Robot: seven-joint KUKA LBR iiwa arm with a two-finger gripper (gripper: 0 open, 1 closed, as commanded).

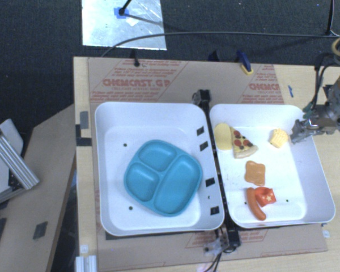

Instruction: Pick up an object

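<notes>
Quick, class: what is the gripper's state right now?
Gripper: cannot be told; it sits at the right bin's far right rim, beside the yellow corn piece, with nothing seen between it.

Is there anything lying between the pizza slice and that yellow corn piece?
No. In the camera view, only bare white bin floor lies between the pizza slice and the corn piece.

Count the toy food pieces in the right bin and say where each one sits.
6, none seem hidden. Yellow round piece and pizza slice at the far left, corn piece far right near the gripper, orange toast-like piece in the middle, red piece and sausage nearest.
</notes>
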